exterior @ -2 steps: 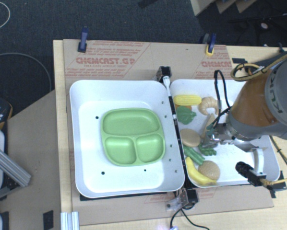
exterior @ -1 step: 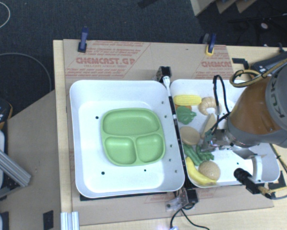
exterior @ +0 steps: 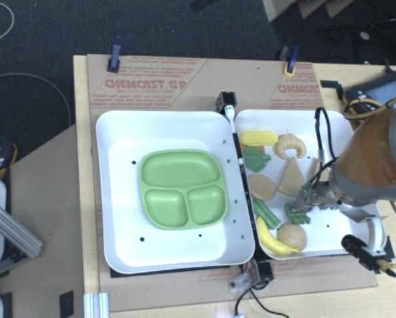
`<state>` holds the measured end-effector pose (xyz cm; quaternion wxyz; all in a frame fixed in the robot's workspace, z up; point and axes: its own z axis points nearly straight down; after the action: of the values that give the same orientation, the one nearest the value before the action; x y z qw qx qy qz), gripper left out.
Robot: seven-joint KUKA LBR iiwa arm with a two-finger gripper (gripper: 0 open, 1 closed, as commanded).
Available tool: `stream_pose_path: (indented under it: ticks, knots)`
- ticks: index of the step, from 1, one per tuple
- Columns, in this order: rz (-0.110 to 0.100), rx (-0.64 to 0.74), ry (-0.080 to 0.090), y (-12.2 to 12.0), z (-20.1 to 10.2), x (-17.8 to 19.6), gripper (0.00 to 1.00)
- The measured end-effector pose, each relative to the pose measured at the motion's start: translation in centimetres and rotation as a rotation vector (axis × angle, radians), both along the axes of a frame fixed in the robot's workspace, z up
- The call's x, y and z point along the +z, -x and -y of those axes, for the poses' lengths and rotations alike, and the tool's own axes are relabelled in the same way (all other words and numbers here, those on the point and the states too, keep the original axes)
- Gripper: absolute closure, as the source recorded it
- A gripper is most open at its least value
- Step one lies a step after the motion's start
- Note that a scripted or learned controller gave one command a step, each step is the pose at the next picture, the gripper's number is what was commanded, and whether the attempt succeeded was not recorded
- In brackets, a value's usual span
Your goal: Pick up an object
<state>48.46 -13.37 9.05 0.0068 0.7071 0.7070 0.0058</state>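
- Right bin (exterior: 330, 247), near edge: banana (exterior: 272, 240) lies along the near-left corner, with a tan round roll (exterior: 293, 235) touching it on the right. Both look like light, hard plastic toys; the banana is smooth and curved, so it may slip unless it is taken across its middle.
- Just behind them: a green bean pod (exterior: 267, 212), thin and low, a poor target for two fingers.
- Middle of the right bin: gripper (exterior: 306, 203) sits low over a leafy green piece (exterior: 296, 214). Jaw state cannot be told from this angle, and nothing is visibly held. The leafy piece looks flat and irregular; a hold across its stem end is probably best.
- Beside the gripper, left: tan wedge (exterior: 292, 176) and a tan flat disc (exterior: 261, 187), stiff, with sloping faces.
- Far part of the right bin: green pepper-like piece (exterior: 253, 158), corn cob (exterior: 258, 138) and croissant (exterior: 290, 145). The corn is ridged, so it should give the best purchase of the lot.
- Left bin (exterior: 118, 177): green divided plate (exterior: 183, 187) at the centre, too wide for these fingers.
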Motion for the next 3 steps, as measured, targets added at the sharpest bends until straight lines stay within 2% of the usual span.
stream_pose_path:
  ticks: [1, 2, 3]
  knots:
    - [-0.008, 0.001, 0.004, -4.7, 4.2, 6.2, 1.0]
    - [-0.025, -0.004, -0.003, -0.7, 6.9, -1.0, 1.0]
    - [-0.02, -0.002, -0.003, 0.6, 7.7, -0.6, 1.0]
